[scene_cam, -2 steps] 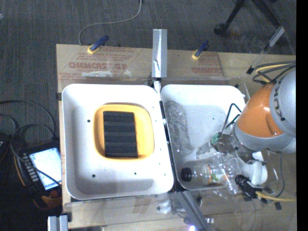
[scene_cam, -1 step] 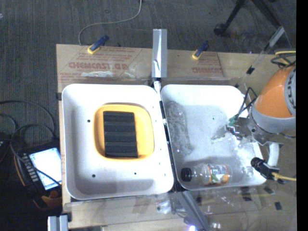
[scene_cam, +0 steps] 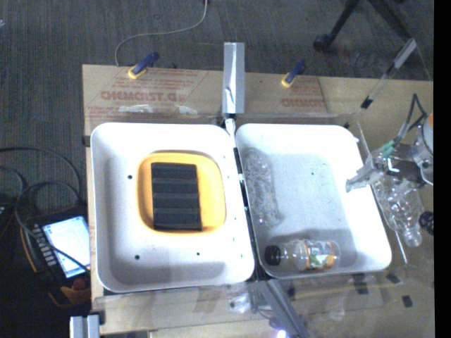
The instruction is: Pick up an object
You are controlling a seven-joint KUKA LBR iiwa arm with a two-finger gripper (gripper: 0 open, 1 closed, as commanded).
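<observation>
My end effector (scene_cam: 366, 174) hung at the right bin's (scene_cam: 310, 136) right rim; I could not tell its state. The bottle (scene_cam: 304, 253) lay on its side along the near wall. I judged I should lower across its middle, away from the wall

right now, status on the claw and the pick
Claw at right bin's right edge, nothing seen between fingers. Bottle lying along near wall, untouched. Clear bottle against left wall.
</observation>
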